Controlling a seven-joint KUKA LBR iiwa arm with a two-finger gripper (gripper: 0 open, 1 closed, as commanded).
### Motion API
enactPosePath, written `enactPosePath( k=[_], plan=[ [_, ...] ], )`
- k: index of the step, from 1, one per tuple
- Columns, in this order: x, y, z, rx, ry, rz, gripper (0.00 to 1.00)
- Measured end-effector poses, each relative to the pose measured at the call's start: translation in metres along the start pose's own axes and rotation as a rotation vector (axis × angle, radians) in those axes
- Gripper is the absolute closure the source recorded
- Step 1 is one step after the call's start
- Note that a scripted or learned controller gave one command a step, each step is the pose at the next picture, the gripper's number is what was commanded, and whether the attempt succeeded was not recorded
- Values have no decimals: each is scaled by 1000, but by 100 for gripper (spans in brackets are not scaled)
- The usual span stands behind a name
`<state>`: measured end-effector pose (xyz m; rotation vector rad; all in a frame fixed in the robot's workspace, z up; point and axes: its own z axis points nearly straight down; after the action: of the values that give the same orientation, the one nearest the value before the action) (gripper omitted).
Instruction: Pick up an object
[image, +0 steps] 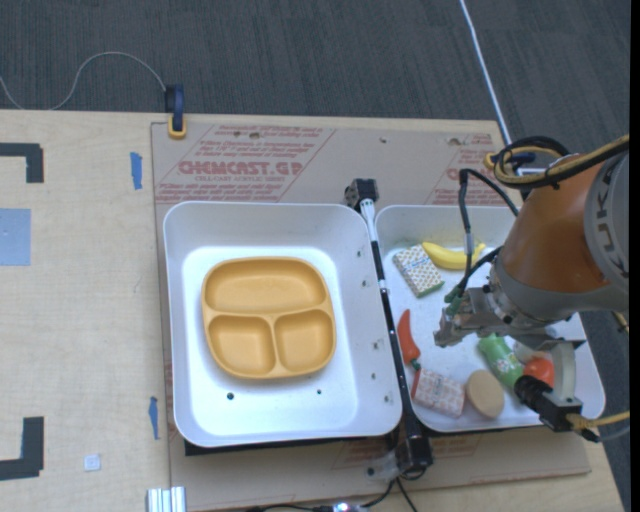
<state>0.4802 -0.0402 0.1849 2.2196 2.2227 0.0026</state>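
Dark grey carpet lies beyond a pale wooden bench, where a cardboard sheet (250, 160) carries two shallow white bins. Over the right bin (592, 392) the gripper (462, 325) hangs low on its orange-banded arm (560, 240); how it is set cannot be told from this angle. Just beside it to the right lies a green bottle-like toy (497, 356) with an orange-red piece (540, 369) beyond. Near it below rest a tan oval object (486, 394) and a speckled pink block (440, 391). A red chili pepper (408, 338) lies to its left, a speckled sponge (417, 270) and a banana (450, 254) above. The left bin (190, 230) holds a yellow divided tray (268, 316).
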Motion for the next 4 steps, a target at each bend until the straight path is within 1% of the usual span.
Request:
enactPosePath(
  k=[1, 2, 3, 4],
  plan=[
    [0, 0, 0, 0, 0, 1, 0],
    [-57, -2, 54, 4, -1, 2, 0],
    [-54, -1, 90, 1, -1, 2, 0],
    [-53, 0, 94, -3, 0, 4, 0]
  ],
)
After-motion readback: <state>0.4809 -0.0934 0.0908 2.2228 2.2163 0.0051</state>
